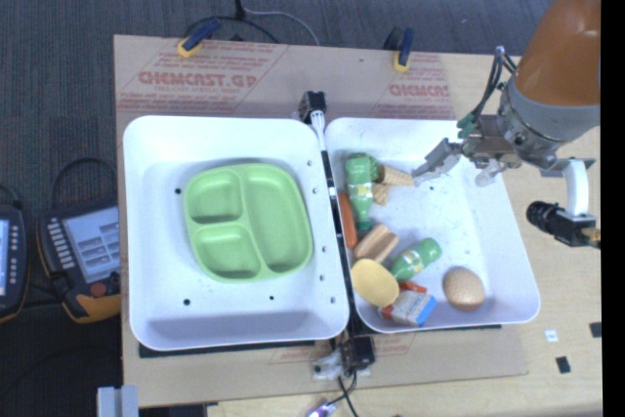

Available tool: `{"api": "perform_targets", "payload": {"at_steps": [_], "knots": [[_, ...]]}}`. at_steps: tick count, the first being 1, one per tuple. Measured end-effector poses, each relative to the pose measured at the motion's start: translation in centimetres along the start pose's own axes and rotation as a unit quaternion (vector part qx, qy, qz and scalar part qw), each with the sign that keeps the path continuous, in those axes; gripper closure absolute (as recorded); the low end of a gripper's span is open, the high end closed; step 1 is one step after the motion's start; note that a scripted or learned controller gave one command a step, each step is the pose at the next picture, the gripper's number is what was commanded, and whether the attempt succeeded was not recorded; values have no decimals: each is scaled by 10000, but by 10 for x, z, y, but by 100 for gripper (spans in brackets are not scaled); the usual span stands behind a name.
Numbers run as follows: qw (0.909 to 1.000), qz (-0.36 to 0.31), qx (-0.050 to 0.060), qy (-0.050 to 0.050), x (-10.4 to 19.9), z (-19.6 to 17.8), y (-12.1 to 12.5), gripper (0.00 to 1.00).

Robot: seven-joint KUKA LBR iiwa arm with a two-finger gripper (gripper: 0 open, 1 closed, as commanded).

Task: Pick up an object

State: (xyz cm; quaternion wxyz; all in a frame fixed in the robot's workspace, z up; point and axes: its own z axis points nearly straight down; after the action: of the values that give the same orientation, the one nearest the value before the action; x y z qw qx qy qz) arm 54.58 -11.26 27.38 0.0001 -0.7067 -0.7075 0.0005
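Toys (pixel 391 244) lie heaped in the right bin (pixel 518 278), below-left of the pincer (pixel 459 161), whose fingers stand apart, holding nothing.

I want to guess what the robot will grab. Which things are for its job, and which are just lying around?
For the job: gripper; right bin with green bottle, brown egg, yellow lemon, carrot, bread roll.

Lying about: green divided plate in left bin, clamps, handheld controller.

green plate (pixel 246 218), white bins (pixel 146 171), orange carrot (pixel 349 222)
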Motion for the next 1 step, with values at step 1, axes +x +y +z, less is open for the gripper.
{"api": "perform_targets", "payload": {"at_steps": [1], "knots": [[9887,-1497,4,4,13,119,-63,0]]}}
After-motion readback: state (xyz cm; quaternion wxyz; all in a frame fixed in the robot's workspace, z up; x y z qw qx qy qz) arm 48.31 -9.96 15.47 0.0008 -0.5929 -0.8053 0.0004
